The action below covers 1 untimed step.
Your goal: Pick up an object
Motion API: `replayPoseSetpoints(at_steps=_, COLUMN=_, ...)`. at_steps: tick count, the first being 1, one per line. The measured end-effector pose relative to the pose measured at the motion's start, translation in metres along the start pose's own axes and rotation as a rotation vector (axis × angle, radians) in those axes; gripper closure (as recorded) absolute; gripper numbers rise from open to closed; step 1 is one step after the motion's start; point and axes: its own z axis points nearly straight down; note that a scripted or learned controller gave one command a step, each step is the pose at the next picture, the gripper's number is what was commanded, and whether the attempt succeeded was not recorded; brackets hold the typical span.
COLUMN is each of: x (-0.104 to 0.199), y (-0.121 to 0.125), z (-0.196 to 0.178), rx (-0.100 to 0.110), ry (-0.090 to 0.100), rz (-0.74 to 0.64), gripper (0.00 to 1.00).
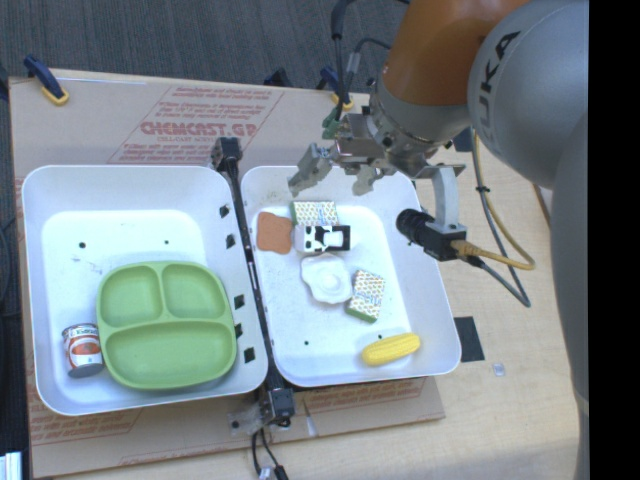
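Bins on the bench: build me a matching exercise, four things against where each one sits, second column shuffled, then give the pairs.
Things:
1. green divided plate
2. small can
3. yellow corn cob
4. orange-brown piece

Places:
A. right bin, near front right corner
B. left bin, front left corner
C. right bin, by the wall beside the left bin
D. left bin, front middle, right of the can

Pairs: 1-D, 2-B, 3-A, 4-C

I see open floor along the right bin (425,268) near the corn (391,348); toys crowd its middle.
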Motion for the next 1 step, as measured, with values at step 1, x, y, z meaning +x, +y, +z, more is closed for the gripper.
replayPoseSetpoints(at_steps=1, x=0.0255, y=0.0334, z=-0.0009, rx=0.001, ry=0.0, rz=0.001, gripper=0.0)
